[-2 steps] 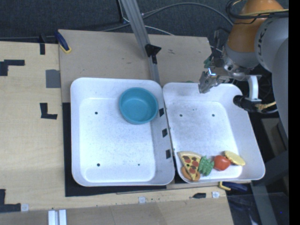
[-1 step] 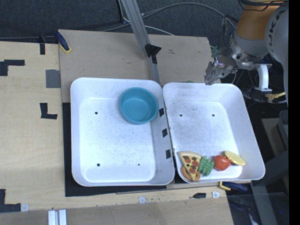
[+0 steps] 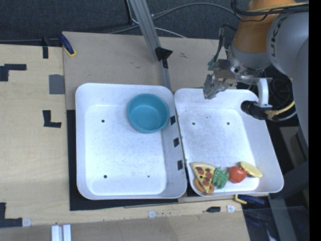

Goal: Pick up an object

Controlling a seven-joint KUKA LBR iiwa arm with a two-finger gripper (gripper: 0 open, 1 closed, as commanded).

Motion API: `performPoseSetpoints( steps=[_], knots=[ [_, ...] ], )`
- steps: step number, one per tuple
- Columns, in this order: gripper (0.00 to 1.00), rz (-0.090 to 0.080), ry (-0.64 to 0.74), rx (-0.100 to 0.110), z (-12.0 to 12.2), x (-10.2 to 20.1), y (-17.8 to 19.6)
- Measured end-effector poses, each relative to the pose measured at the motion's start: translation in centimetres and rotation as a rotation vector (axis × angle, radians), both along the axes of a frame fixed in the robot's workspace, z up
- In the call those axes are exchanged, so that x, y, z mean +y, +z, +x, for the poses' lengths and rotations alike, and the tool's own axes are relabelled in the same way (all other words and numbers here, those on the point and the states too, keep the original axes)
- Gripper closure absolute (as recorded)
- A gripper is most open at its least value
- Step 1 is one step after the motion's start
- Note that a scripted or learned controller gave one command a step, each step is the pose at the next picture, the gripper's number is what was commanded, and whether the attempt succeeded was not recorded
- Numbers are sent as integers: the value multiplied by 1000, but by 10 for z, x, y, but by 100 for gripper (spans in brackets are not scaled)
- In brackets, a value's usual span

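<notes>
A blue bowl (image 3: 148, 113) sits at the far right of the left bin (image 3: 100, 149). Along the near edge of the right bin (image 3: 225, 134) lie a pizza slice toy (image 3: 202, 176), a green leafy toy (image 3: 219, 176), a red tomato toy (image 3: 236, 174) and a yellow piece (image 3: 251, 169). My gripper (image 3: 212, 90) hangs above the far edge of the right bin, well away from those toys, with nothing visible between its fingers.
A grey metal pole (image 3: 150, 31) slants down from the top to the gap between the bins. The bench (image 3: 30, 134) stretches to the left with black tape marks. A yellow-blue clamp (image 3: 68, 47) sits at the bench's far left corner.
</notes>
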State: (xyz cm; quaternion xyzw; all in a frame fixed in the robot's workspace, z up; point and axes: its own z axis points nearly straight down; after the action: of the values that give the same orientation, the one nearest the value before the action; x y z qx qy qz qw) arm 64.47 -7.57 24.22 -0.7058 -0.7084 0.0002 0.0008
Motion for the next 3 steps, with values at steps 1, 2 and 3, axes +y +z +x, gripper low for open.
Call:
performPoseSetpoints(
  steps=[1,2,3],
  knots=[
    [100,0,1,0,-8,55,-12],
    [100,0,0,0,-28,105,-22],
    [100,0,1,-2,-45,152,-8]
  ],
)
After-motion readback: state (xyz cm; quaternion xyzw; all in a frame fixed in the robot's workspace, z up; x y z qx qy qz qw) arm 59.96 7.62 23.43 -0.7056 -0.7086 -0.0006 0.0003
